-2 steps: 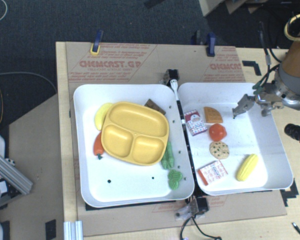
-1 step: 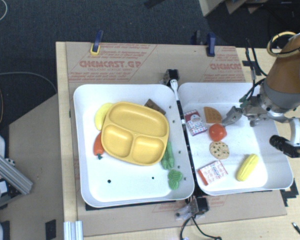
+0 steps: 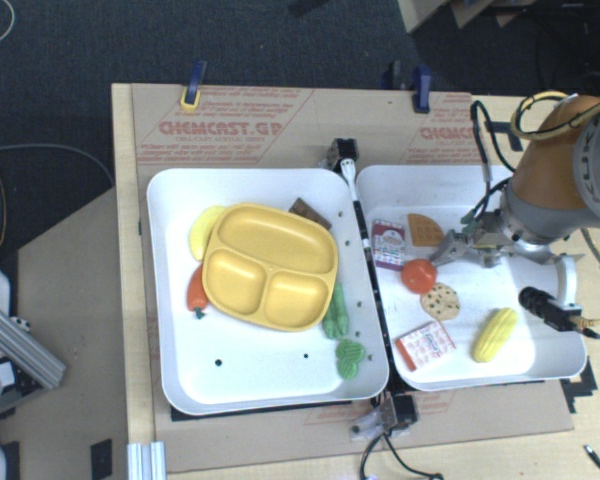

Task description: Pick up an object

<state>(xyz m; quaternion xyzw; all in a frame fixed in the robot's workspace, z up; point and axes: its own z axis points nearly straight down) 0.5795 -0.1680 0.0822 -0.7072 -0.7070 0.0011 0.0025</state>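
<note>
Dark carpet surrounds the bench. We note the left bin (image 3: 170, 268) carrying a yellow tray (image 3: 270, 266). In the right bin (image 3: 540, 363), the gripper (image 3: 446, 251) sits just above a red tomato (image 3: 418, 275), jaws slightly parted, gripping nothing. Risk: crowded cookie (image 3: 440, 301) and packet (image 3: 388, 245) may deflect the fingers.

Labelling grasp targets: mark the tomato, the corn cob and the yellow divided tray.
tomato (image 3: 417, 275), camera view, middle of its red top
corn cob (image 3: 494, 334), camera view, middle of the cob
yellow divided tray (image 3: 270, 265), camera view, its centre ridge
</note>
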